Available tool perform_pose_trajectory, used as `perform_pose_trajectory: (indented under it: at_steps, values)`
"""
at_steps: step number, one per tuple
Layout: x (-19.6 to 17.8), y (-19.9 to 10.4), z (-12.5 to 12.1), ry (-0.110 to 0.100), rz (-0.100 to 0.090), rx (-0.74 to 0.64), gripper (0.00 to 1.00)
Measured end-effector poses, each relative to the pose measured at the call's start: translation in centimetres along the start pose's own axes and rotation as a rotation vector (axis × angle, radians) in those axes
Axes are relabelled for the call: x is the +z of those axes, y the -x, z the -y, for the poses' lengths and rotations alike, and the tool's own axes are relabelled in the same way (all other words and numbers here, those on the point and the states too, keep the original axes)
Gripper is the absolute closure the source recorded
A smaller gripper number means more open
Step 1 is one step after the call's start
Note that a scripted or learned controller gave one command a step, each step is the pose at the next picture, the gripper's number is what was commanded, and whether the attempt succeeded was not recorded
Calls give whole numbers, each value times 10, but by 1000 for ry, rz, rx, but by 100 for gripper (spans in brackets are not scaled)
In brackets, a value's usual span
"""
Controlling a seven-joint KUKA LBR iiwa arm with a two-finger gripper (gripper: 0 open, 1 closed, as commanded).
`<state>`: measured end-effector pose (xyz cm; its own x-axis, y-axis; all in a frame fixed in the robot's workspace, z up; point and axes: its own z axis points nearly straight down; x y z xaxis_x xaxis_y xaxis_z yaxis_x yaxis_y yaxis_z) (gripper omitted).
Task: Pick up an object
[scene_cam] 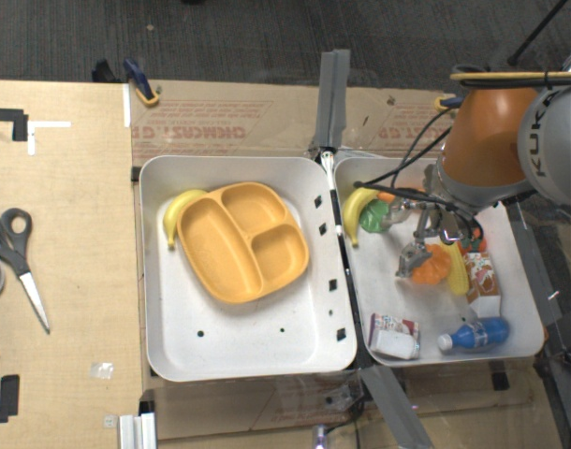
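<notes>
Where claw hangs, orange toy beneath

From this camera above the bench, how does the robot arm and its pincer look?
The arm is grey, with a broad glossy orange band and dark KUKA lettering on the grey shell. Thin cables run by the band. The pincer below is a small metallic grey assembly.

Bright, even overhead light falls across the bench, and the left white bin shows almost no harsh shadow. Inside that bin, a soft, narrow shadow hugs the lower edge of the yellow divided plate. To the right of the bin, the arm's orange band carries a mild sheen. Above the bin, the dark floor looks dimmer and grainy. Detail is slightly soft throughout, with small items right of the bin hard to resolve.
</notes>
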<state>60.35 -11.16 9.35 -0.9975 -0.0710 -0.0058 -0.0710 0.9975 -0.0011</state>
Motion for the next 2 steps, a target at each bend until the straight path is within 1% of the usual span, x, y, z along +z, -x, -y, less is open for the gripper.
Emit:
perform_pose_trajectory:
  at_steps: [1,2]
  values:
    - [1,-83,23,1,-4,66,0]
    - [-9,-81,23,0,-1,63,100]
